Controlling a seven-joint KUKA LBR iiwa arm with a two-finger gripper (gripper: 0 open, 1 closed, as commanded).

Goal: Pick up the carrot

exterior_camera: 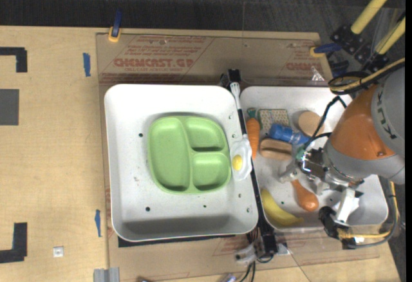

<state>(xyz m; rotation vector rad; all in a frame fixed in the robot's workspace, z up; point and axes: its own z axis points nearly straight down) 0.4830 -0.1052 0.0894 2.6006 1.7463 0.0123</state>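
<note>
The carrot (253,136) is a slim orange piece with a green top. It lies lengthwise against the left wall of the right bin (376,213). My gripper (300,174) hangs over the middle of that bin, to the right of the carrot and apart from it, with the orange-banded wrist (360,136) behind it. A stubby orange-red piece (305,196) lies just below the gripper; whether it is touched is unclear.
A hot dog (275,149), a blue bottle (284,133), a tan roll (309,122) and a speckled pad (273,116) crowd the right bin's upper half. A banana (278,210) lies at its front left. The left bin (129,113) holds a green divided plate (190,153).
</note>
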